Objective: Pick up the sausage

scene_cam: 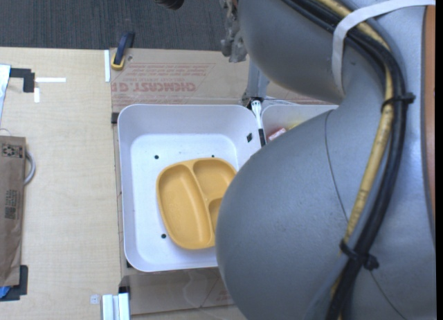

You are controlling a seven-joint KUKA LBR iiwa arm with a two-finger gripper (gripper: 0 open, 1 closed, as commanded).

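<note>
The sausage cannot be made out: nothing sausage-shaped lies on the bare parts of either bin, and the arm's grey bulk (pixel 325 194) covers most of the right side of the counter. A small pinkish patch (pixel 276 134) shows just inside the right bin (pixel 294 111), at its wall nearest the left bin, but it is too small and too hidden to say whether it is the sausage.

Beside it, the left bin (pixel 135 194) holds a yellow divided plate (pixel 187 204) lying flat toward its near right corner, part of it passing under the arm. Its visible compartments hold nothing. A flattened cardboard sheet (pixel 173 76) with red print lies along the far edge behind the bins, and a brown paper bag (pixel 12 208) rests at the left edge of the counter.

As for the hand, I cannot tell its state; the arm's body blocks it.

Judging by the arm's place over the right bin, the step in hand is probably the reach or the descent toward something there. The next move calls for the hand to be set squarely over the sausage, across its narrow width, before closing. A round, smooth thing could easily roll or slip out.
</note>
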